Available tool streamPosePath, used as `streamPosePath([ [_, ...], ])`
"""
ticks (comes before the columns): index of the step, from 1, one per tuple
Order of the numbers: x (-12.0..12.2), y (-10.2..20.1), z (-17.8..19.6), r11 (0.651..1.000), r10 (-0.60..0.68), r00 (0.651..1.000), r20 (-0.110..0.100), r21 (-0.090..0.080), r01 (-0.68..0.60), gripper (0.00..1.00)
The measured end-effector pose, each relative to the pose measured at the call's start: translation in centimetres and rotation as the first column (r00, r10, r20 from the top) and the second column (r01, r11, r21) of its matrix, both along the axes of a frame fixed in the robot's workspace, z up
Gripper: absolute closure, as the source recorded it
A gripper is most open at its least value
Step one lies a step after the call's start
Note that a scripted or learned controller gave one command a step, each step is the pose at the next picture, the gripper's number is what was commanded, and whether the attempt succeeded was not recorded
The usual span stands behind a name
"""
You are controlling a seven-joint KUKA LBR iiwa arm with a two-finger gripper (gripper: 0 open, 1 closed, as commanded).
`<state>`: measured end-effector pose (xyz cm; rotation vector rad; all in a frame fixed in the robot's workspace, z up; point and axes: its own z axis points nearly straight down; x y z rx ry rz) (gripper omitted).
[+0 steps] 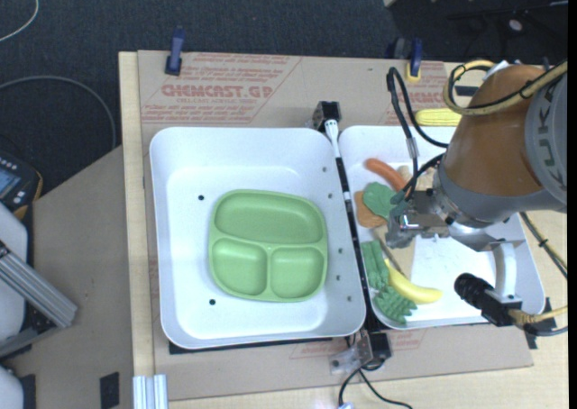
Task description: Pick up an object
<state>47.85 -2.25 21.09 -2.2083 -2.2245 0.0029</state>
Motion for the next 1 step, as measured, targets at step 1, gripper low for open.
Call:
streamPosePath([
  [1, 0.25, 7.08, 11.16, 1.0, 0.004, 1.0, 0.019, 0.001, -0.004, 1.0],
])
